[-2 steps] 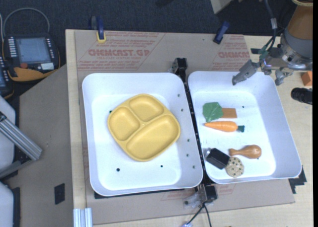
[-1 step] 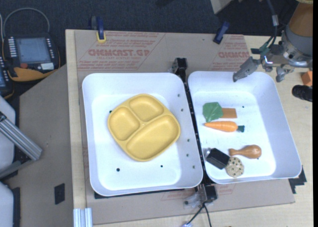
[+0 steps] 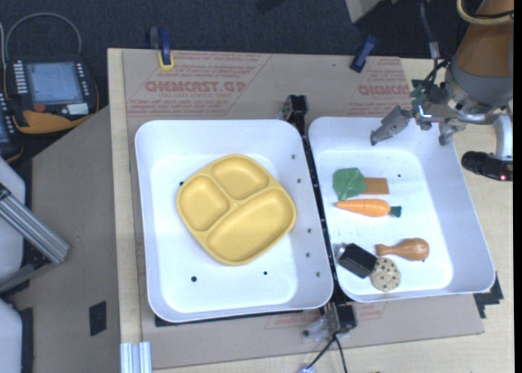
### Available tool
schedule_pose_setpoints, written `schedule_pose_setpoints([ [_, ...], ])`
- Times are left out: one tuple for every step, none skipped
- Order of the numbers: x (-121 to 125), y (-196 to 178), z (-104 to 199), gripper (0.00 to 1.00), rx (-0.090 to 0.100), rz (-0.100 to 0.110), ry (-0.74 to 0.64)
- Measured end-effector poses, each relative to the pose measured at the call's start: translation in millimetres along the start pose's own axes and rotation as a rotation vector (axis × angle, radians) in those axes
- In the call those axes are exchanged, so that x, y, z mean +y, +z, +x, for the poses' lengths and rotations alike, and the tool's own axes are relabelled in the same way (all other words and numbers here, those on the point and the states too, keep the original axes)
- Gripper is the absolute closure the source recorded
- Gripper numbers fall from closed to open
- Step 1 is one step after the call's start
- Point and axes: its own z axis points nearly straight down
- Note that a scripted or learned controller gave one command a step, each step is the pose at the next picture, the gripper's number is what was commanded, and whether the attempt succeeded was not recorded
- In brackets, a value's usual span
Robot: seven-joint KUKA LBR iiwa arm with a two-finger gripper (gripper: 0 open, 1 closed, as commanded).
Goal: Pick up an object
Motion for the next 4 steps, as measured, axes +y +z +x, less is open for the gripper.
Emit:
schedule_pose_setpoints([
  [4,44,4,0.0,0.0,-0.001,0.0],
  [3,87,0,0.0,0.0,0.0,0.002],
  [5,74,0,1.0,-0.001,-0.006,0.001],
  [-2,24,6,1.0,-0.002,-0.011,0.001],
])
